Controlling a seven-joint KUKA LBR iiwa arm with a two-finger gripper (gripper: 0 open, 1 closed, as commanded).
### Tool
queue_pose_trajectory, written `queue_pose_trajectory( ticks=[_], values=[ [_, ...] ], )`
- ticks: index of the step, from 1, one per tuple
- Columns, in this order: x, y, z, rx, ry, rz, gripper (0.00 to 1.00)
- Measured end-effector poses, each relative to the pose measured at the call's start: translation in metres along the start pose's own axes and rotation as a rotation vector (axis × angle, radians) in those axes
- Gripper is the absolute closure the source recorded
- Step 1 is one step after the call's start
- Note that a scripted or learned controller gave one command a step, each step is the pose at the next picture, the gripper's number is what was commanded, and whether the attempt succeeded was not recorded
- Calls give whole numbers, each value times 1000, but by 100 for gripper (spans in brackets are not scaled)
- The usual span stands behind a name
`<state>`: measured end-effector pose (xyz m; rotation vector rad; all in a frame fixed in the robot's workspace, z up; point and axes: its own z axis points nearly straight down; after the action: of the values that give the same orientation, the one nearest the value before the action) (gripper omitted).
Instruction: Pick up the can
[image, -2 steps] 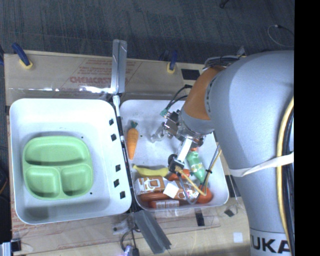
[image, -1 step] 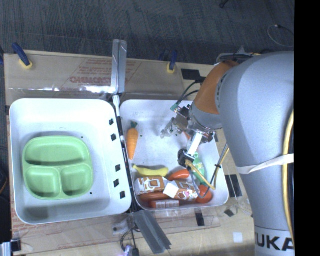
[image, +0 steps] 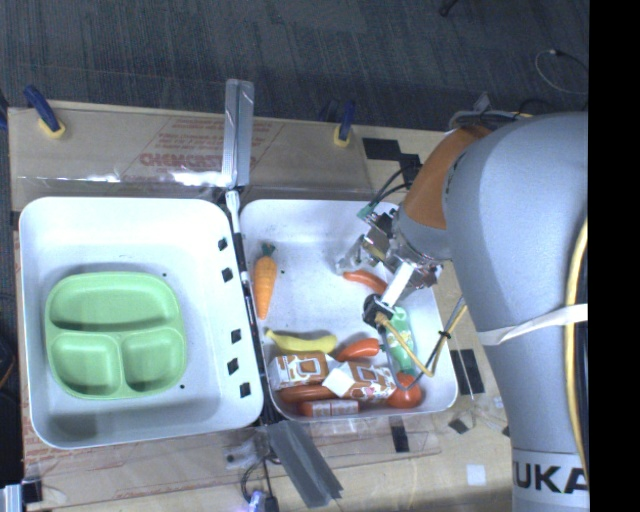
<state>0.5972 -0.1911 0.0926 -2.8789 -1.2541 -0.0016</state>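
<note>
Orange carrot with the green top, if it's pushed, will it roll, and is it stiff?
The orange carrot with the green top looks round and tapered, so a sideways push would probably roll it in a curve. It lies straight, so likely stiff. On the smooth white bin floor it may also skid.

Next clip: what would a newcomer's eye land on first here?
The big grey arm fills the right side, its gripper down inside the right bin above a heap of toy food along the near wall. A carrot lies alone near that bin's left wall, and a green divided tray sits in the left bin.
</note>
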Motion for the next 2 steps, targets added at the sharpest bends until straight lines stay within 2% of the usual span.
queue_pose_trajectory(
  ticks=[1,2],
  values=[
    [-33,-106,2,5,-3,52,0],
    [-17,-55,2,4,-3,25,0]
  ],
)
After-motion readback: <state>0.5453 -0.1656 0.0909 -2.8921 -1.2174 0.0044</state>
